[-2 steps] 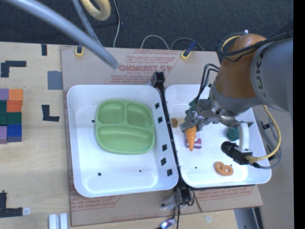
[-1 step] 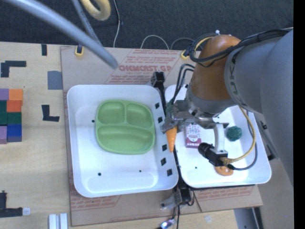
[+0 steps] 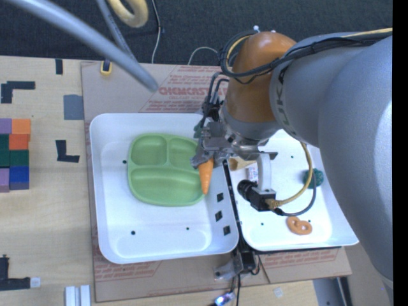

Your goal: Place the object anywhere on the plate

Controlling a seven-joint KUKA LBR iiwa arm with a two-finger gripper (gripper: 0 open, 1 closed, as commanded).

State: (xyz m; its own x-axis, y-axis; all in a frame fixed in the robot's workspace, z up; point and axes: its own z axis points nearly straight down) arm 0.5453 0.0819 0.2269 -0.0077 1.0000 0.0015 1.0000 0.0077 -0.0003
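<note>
Carrot, orange, hangs tip-down at the right edge of the green plate, directly under the gripper. Its top end sits between the dark fingers, which look closed on it; its lower tip overlaps the plate's right rim. Plate has 3 compartments and lies in the left bin, toward that bin's right side. Grey arm with orange band covers most of the right bin. Pretzel-shaped toy lies near the right bin's front edge. Coloured blocks sit at the bench's left edge.
</note>
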